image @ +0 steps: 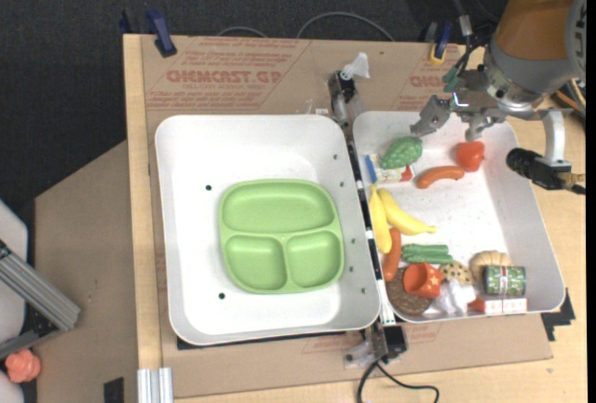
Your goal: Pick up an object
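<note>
Two shallow white bins sit side by side on a brown board marked with red lettering. The left bin (177,206) carries a green divided tray (279,235), lying flat near the bin's middle, with one long compartment at the far side and two smaller ones at the near side. The right bin (531,234) holds a scatter of toy food. At its far end lie a green leafy piece (401,152), a red pepper-like piece (470,154) and an orange sausage shape (439,176), the sausage just in front of the other two. Along the bin's left wall lie two yellow bananas (396,217) with an orange carrot (393,252) beside them. Toward the near end sit a green pod (426,253), a red cup (421,279) on a brown disc, a bread roll (488,260), and a small can with a green and red label (504,280). The arm (540,20) comes in from the upper right, its orange band visible above the grey wrist. The gripper (458,117) hangs over the far end of the right bin, its two fingers spread apart, one (430,117) just above the leafy piece, the other near the red piece. Nothing lies between the fingers. Blue clamps grip the board's far edge.
</note>
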You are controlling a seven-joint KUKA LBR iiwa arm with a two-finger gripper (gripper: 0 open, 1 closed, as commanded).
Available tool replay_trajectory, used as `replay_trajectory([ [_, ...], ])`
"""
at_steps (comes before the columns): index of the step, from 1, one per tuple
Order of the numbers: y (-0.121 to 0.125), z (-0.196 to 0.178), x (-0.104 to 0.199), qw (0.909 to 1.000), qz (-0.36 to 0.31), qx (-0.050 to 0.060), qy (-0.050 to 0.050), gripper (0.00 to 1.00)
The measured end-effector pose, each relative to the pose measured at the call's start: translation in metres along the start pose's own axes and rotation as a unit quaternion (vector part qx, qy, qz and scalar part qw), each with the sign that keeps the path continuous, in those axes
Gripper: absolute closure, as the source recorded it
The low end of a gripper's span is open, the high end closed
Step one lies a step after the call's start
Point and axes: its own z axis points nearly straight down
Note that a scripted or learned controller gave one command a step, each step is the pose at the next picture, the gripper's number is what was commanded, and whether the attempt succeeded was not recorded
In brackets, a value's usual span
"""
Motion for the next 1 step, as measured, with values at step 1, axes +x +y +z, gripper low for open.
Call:
replay_trajectory([
  [1, 0.0442, 0.1268, 0.0029, 1.0, -0.001, 0.004, 0.001, 0.0],
])
